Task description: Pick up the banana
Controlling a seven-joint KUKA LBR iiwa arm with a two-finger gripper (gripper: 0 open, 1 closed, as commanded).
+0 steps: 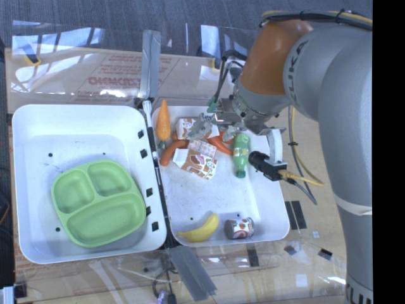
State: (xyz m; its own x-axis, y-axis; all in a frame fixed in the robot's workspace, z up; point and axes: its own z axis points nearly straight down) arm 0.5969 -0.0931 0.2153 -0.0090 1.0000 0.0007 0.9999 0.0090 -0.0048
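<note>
The yellow banana [198,228] lies at the front edge of the right bin [269,198], next to a small red and white can [239,228]. My gripper [204,125] hangs low over the pile of items at the back of that bin, well away from the banana. It sits right above a white snack packet [185,127] and an orange piece [221,145]. Nothing can be made out in its grasp.
A carrot [163,120], a sausage [171,151], a printed packet [201,158] and a green bottle [240,154] crowd the back of the right bin. The left bin [38,132] holds a green divided plate [99,201]. The arm's bulk covers the right side.
</note>
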